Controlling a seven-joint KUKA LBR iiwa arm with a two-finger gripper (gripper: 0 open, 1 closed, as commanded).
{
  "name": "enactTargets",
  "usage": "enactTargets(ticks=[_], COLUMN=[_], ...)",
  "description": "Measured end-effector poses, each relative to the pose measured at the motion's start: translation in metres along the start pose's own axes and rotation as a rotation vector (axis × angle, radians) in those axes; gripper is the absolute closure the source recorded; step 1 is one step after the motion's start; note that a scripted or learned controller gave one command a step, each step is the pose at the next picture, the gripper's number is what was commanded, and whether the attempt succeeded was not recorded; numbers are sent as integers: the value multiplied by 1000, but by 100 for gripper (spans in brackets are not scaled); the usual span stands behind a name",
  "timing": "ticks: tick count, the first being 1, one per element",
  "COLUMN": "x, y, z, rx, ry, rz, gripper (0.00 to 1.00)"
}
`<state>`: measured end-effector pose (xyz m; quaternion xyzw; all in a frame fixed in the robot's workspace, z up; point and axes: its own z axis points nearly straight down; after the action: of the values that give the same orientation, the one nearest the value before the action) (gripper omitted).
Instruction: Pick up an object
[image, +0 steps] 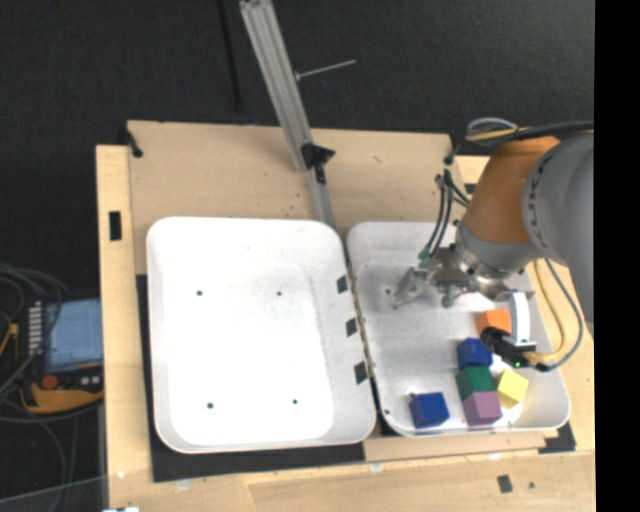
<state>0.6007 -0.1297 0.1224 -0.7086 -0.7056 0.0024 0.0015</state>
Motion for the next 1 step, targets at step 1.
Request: enactTargets(ticks=[1], x=[0], y=[3], z=[-15], rx=[-10], ry=[2], rz=[7], gripper=[100])
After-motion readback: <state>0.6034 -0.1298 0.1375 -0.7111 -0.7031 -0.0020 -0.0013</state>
